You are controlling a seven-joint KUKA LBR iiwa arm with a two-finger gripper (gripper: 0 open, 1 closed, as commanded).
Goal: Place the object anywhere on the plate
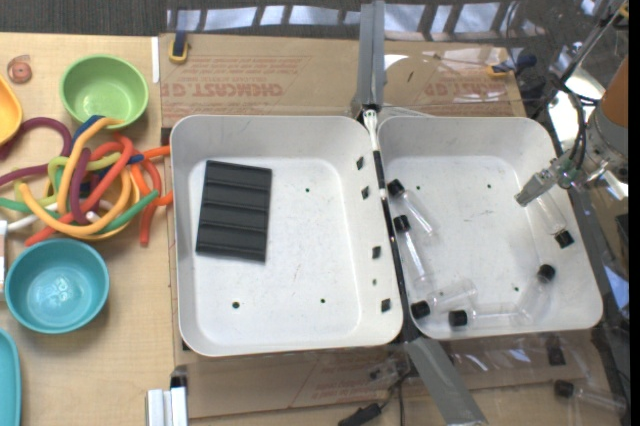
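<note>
- The end effector (540, 185) hovers over the right bin (500, 146), near its right wall, carrying nothing; whether it is released or clenched cannot be told.
- The likely task object, a black ribbed rectangular slab (235, 210), lies flat in the left bin (190, 314), well apart from the arm.
- Judged step: the approach, before any grasp. Next calls for crossing to the left bin and descending on the slab.
- No plate can be identified for certain; glossy green bowl (104, 91) and teal bowl (56, 283) sit on the wooden counter (100, 364).

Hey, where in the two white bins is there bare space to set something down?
Left bin: bare floor right of and below the black ridged block. Right bin: open centre. Crowded along its left wall and front edge, with clear tubes, and near the gripper.
</note>
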